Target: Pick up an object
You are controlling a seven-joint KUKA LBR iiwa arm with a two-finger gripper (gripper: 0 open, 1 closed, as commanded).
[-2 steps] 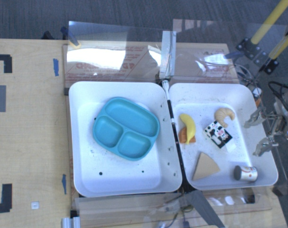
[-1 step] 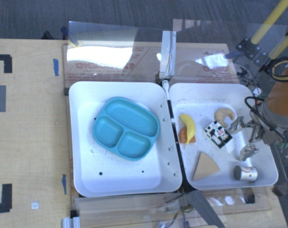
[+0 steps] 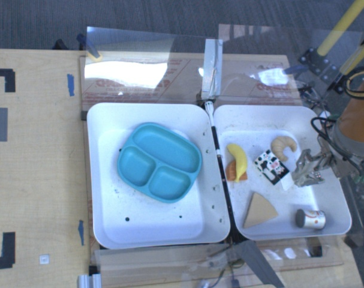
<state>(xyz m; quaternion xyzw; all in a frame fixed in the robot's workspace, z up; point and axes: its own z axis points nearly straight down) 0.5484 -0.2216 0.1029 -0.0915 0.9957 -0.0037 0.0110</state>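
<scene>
Two shallow white bins sit side by side on a pale wooden bench [image 3: 38, 179], seen from above at a slant. Filling much of the left bin [image 3: 104, 221] is a blue divided plate [image 3: 159, 161] with three compartments, lying flat near the bin's centre. The right bin [image 3: 253, 122] holds the smaller items: a tan wedge-shaped piece [image 3: 259, 211] near the front, a yellow banana [image 3: 237, 158] beside the dividing wall with a small orange piece [image 3: 231, 172] touching its lower end, a black-and-white patterned block [image 3: 271, 166] just right of the banana, a pale croissant-shaped item [image 3: 283, 143] behind that block, and a small silver can [image 3: 312, 219] lying on its side in the front right corner. The grey arm's gripper [image 3: 308, 174] is at the right side of this bin, just right of the patterned block and above the can; whether its jaws are spread or pressed together cannot be told, and nothing is visibly pinched between them.
</scene>
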